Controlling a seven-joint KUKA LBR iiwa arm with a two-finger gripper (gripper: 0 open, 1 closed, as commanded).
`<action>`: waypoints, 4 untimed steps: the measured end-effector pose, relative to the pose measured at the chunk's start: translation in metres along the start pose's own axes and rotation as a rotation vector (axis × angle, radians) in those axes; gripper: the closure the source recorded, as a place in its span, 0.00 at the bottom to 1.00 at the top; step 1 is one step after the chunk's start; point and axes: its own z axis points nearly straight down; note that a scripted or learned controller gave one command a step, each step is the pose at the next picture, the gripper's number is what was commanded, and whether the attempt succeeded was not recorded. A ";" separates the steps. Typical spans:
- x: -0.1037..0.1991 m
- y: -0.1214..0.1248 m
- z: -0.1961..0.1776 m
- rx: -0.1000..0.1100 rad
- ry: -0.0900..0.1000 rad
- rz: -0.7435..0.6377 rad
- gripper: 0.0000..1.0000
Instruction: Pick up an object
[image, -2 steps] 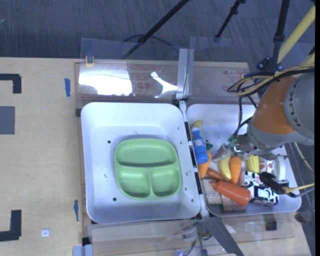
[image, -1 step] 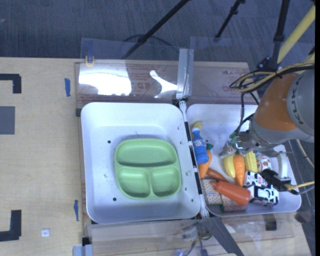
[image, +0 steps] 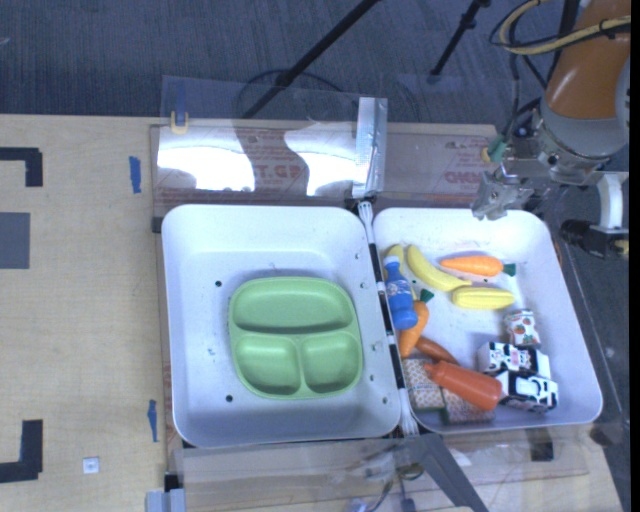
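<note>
The right bin (image: 570, 300) holds several toy items. A yellow banana (image: 428, 271) lies next to an orange carrot (image: 472, 266), with a second yellow piece (image: 483, 297) just below them. A blue bottle (image: 400, 295) lies along the bin's left wall. Near the front sit a red-orange bottle (image: 465, 383), a black-and-white cow-patterned toy (image: 520, 372) and a small can (image: 520, 326). My gripper (image: 497, 198) hangs above the bin's back edge, behind the carrot and apart from every item, with nothing seen in it.
A green divided plate (image: 295, 335) lies in the left bin (image: 190, 300). A clear plastic panel with a taped metal edge (image: 370, 145) stands behind the bins. Cables and a stand leg cross the dark floor at the back.
</note>
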 end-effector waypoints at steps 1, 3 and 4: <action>0.061 0.018 0.023 0.004 0.001 0.041 1.00; 0.069 0.010 0.082 0.005 0.001 0.066 0.00; 0.070 0.011 0.071 0.001 0.000 0.062 1.00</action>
